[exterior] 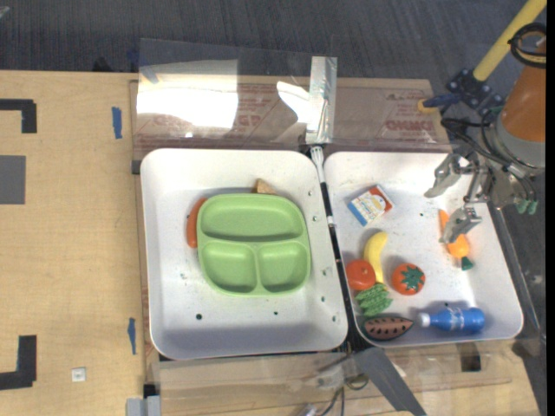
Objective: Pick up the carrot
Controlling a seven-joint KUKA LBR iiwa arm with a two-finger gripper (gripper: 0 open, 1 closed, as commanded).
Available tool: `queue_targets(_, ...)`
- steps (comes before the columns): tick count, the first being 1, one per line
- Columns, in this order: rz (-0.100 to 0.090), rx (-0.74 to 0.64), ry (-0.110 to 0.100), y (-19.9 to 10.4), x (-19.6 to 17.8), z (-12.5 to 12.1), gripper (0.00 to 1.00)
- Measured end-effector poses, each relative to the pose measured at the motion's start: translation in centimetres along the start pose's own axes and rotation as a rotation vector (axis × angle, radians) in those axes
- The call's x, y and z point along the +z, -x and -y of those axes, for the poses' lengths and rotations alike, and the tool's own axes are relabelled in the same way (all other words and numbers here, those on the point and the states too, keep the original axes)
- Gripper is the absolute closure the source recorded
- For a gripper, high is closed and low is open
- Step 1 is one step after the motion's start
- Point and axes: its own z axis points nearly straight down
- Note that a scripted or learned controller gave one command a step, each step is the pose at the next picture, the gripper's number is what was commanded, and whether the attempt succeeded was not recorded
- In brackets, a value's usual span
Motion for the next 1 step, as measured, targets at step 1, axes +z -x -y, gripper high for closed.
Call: queue_targets(1,0.006,0.071,-0.001,0.29,10.14,3.72,0.00)
